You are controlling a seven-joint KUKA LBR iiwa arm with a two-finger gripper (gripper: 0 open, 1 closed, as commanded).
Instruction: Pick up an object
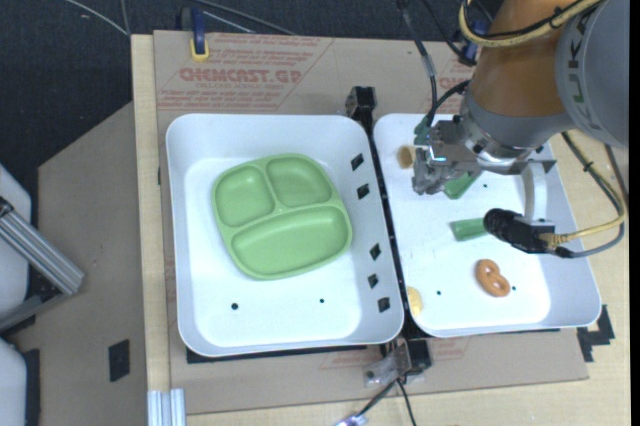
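My gripper (pixel 432 176) hangs low over the upper left part of the right bin (pixel 560 306), fingers pointing down. Just right of the fingers a green piece (pixel 461 185) shows, partly hidden by the gripper. A flat green block (pixel 467 229) lies in the bin's middle, below the gripper. A small orange pretzel-shaped object (pixel 491 278) rests lower right of it. A small tan object (pixel 405 156) sits by the bin's left wall, left of the gripper. Another small yellow bit (pixel 413 296) lies near the bin's lower left corner.
The left bin (pixel 200 314) holds a green divided plate (pixel 281 214). A black divider with clips (pixel 378 214) runs between the bins. A black cable fitting (pixel 515 229) hangs over the right bin's middle. Cables loop above the arm.
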